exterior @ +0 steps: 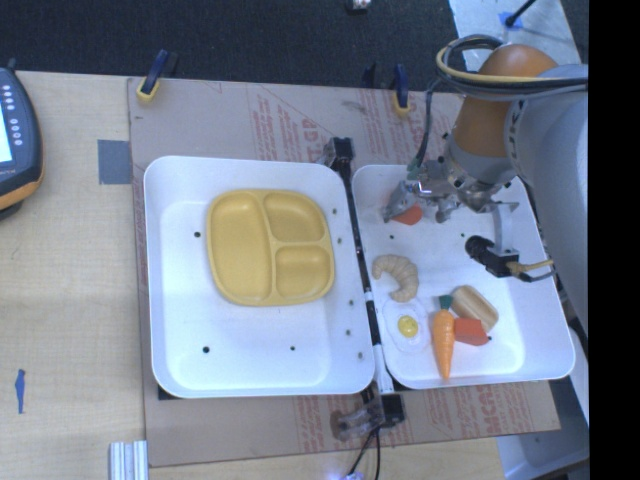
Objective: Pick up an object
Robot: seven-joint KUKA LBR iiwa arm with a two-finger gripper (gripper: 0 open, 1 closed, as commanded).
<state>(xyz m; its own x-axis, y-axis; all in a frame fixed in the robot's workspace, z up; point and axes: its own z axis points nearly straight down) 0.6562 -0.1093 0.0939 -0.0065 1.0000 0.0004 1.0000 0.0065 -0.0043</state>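
Nearest the camera, at the bottom of the view, a black clip (372,415) joins the two white bins at their lower edges. Going left to right from there: the left bin (180,358) carries a yellow divided tray (270,246), and nothing else in it offers a grasp. Across the seam, the right bin (520,363) holds the candidates: a curled tan croissant (398,276), a fried egg (406,325) just below it, an upright orange carrot (443,342) with its long axis running toward the camera, and a hot dog bun (474,307) touching a red piece. Up at the bin's far corner lies a small red-orange piece (406,215), and the gripper (425,196) sits right above and just to its right. Whether the jaws are spread or pressed together I cannot tell. That red-orange piece looks like the likeliest target, lying just down-left of the jaws; the croissant is further toward the camera.
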